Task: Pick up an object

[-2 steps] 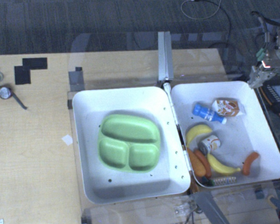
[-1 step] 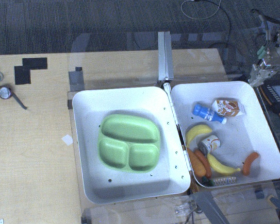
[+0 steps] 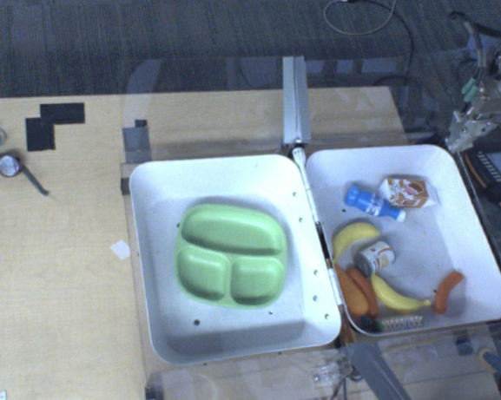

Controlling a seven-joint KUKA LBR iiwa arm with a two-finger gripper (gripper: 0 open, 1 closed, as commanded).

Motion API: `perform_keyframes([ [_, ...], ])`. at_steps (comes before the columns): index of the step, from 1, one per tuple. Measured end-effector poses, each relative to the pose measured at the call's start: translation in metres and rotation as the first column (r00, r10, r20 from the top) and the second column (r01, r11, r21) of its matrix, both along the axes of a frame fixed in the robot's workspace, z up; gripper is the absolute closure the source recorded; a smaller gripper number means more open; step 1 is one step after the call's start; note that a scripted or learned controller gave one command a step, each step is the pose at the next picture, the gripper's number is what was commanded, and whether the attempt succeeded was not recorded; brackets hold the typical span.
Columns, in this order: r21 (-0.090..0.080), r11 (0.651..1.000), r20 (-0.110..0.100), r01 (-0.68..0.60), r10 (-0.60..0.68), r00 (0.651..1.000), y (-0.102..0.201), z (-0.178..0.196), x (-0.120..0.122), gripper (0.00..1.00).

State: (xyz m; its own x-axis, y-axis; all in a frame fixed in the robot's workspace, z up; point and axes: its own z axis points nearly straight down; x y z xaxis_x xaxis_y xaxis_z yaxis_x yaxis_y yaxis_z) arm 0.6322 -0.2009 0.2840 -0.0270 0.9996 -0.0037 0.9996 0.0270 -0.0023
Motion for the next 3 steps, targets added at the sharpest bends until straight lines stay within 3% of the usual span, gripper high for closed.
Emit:
perform_keyframes([
  [1, 0.003, 0.996, 0.002, 0.094, -0.094, 0.996, 0.007, -0.033, 0.038, 1.0],
  [3, -0.001, 0.997, 0.001, 0.08, -0.08, 0.997, 0.01, -0.017, 0.041, 1.0],
])
